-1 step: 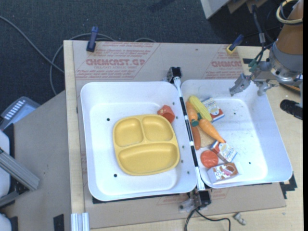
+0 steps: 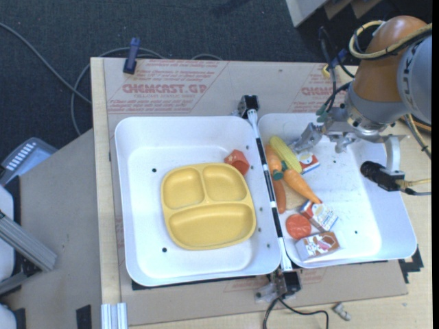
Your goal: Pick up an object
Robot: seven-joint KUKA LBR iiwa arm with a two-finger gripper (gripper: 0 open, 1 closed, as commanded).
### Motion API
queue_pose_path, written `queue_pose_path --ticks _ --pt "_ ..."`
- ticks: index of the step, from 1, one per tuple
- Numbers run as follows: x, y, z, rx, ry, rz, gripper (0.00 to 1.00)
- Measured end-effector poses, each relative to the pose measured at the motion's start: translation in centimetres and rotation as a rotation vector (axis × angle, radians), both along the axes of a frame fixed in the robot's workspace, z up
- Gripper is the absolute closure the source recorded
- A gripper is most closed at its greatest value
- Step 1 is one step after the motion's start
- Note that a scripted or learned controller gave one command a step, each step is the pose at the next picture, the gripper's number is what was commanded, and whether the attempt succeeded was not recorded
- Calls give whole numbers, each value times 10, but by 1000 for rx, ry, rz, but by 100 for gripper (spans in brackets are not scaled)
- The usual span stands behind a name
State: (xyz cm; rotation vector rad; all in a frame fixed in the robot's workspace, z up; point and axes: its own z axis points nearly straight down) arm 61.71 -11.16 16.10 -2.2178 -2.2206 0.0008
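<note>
The corn (image 2: pixel 284 153) lies in the right bin (image 2: pixel 384 242), upper centre of the frame, slanting down to the right, just beside the gripper (image 2: pixel 306 138); it looks like a plastic toy, so likely light, stiff and smooth; its rounded sides may slip, so a hold across the middle of its width seems best. Touching it lower down is a carrot (image 2: pixel 301 184), also slanting, probably as hard and light; a small carton (image 2: pixel 309 162) sits just right of the corn. Along the divider lie an orange piece (image 2: pixel 274 164) and a red stick (image 2: pixel 280 196); toward the bottom are a tomato (image 2: pixel 298 225), a packet (image 2: pixel 324 217) and a box (image 2: pixel 319 245). The gripper hangs over the bin's upper left; whether it is spread or closed cannot be told, and nothing shows in its grasp. Left of centre, the left bin (image 2: pixel 137 184) holds a yellow tray (image 2: pixel 208 206) and a red piece (image 2: pixel 239 162) at the tray's upper right corner.
</note>
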Motion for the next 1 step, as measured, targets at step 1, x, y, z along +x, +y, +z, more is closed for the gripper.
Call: queue_pose_path --ticks 1 --pt "-35 14 -74 -4 -5 -2 0"
